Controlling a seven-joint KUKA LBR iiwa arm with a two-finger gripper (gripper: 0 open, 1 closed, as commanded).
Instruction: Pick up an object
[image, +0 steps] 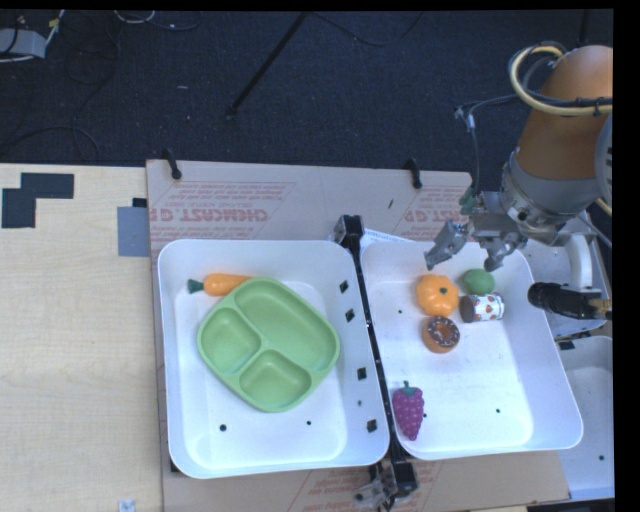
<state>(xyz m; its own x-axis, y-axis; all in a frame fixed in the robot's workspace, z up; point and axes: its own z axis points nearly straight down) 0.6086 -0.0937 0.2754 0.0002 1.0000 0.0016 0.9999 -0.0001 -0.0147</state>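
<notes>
Purple grapes (408, 410) low in right bin (540, 420); open pincer (468, 254) above green ball (479, 281).

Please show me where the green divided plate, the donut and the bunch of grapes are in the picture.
green divided plate (268, 343), camera view, on the ridge where its three compartments meet.
donut (441, 334), camera view, on its round top, in the right bin.
bunch of grapes (408, 411), camera view, on the middle of the purple cluster.

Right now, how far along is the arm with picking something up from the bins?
Nothing looks picked up yet. The open two-finger gripper hovers over the right white bin, nothing between its fingers, near the green round toy and orange pumpkin toy. Descending, closing and lifting remain.
</notes>
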